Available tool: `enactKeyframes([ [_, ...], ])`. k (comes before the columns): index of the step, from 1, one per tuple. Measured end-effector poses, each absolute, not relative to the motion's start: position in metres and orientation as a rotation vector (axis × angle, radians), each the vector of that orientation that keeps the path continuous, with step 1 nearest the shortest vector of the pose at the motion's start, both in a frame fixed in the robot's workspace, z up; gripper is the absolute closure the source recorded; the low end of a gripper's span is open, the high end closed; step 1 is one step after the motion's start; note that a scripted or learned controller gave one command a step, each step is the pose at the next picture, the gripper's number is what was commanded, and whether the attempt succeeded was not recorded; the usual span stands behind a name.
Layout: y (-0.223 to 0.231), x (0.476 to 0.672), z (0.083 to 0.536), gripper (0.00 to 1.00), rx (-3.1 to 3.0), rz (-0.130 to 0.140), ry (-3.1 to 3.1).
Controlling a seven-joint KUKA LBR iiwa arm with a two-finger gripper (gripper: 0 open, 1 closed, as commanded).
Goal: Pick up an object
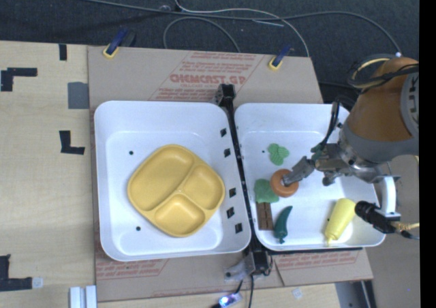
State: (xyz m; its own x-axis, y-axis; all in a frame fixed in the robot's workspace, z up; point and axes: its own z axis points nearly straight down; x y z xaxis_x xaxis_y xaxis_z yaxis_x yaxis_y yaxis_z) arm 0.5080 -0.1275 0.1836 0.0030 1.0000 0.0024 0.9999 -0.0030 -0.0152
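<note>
Reaching in from the right, the arm [381, 119] slants down over the right bin [306, 114]; its gripper [293, 178] touches an orange ring [283, 185] near the bin's left side; finger state indeterminable.

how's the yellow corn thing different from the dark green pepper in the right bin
Colour: the corn is bright yellow, the pepper dark teal-green. Size: the corn is thicker and bulkier, the pepper slim and tapering to a point. Place: the corn lies near the right bin's front right corner, the pepper near its front left, beside a brown block. Both lie flat along the bin's front edge, untouched by the gripper, which sits over the orange piece.
</note>
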Motion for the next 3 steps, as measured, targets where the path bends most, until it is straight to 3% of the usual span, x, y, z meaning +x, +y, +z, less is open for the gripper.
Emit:
enactKeyframes([
  [1,-0.127,0.511,0.19,0.0,-2.219,0.002,-2.221],
  [2,-0.133,0.509,0.144,0.0,-2.218,0.007,-2.217],
  [3,-0.137,0.512,0.097,0.0,-2.233,-0.005,-2.224],
])
